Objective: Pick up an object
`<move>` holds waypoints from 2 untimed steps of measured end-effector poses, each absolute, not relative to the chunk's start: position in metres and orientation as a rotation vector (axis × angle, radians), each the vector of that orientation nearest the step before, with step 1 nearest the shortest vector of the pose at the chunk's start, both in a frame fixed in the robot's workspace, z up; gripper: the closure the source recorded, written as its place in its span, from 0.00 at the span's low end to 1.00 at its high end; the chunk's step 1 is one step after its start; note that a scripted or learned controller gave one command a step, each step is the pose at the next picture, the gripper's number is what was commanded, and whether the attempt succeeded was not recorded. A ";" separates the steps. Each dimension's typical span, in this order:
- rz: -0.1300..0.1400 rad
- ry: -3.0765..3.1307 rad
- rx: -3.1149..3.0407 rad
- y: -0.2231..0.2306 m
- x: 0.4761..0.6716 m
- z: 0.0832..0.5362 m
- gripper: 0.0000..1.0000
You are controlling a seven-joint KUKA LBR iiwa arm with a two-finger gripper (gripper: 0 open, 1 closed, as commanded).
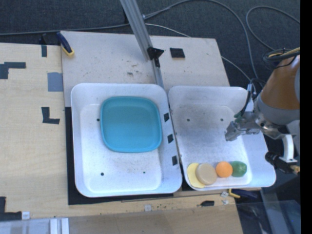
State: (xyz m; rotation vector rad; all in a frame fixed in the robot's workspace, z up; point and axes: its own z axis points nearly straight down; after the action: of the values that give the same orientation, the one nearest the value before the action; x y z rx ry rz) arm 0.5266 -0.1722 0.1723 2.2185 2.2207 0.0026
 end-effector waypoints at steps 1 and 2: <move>0.002 2.221 2.220 -0.172 0.527 0.208 1.00; 0.001 2.227 2.217 -0.124 0.551 0.211 1.00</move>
State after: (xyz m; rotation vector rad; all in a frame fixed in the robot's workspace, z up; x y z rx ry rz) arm 0.5508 -0.1243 0.2114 2.2166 2.2274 0.0012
